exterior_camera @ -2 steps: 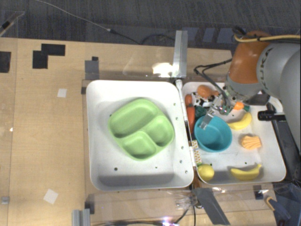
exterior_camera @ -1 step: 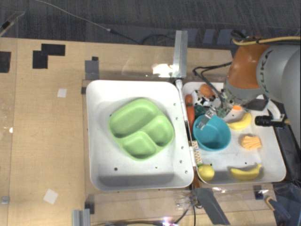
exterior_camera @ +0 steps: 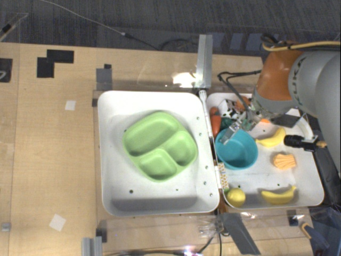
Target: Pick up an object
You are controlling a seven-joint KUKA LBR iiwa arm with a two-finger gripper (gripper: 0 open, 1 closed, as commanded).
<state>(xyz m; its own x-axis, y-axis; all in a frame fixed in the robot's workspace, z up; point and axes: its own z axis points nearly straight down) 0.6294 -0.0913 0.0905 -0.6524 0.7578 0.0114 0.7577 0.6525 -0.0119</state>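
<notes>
In the right bin [exterior_camera: 314,188] a blue cup [exterior_camera: 238,150] stands upright near the left wall. My gripper [exterior_camera: 233,132] reaches down from the upper right and sits at the cup's upper left rim, its tip over or just inside the opening. Nothing shows as held. Around the cup lie a yellow banana [exterior_camera: 272,138] to its right, an orange ridged piece [exterior_camera: 284,161], a second banana [exterior_camera: 277,195] at the front, a yellow lemon [exterior_camera: 236,197] in the front left corner, and an orange carrot-like piece [exterior_camera: 215,125] along the left wall.
The left bin [exterior_camera: 114,196] holds a green divided plate [exterior_camera: 159,145], lying tilted across its middle. A small black-and-white thing [exterior_camera: 229,112] lies behind the gripper at the back of the right bin. The arm's grey and orange wrist [exterior_camera: 279,87] hangs over that bin's back right.
</notes>
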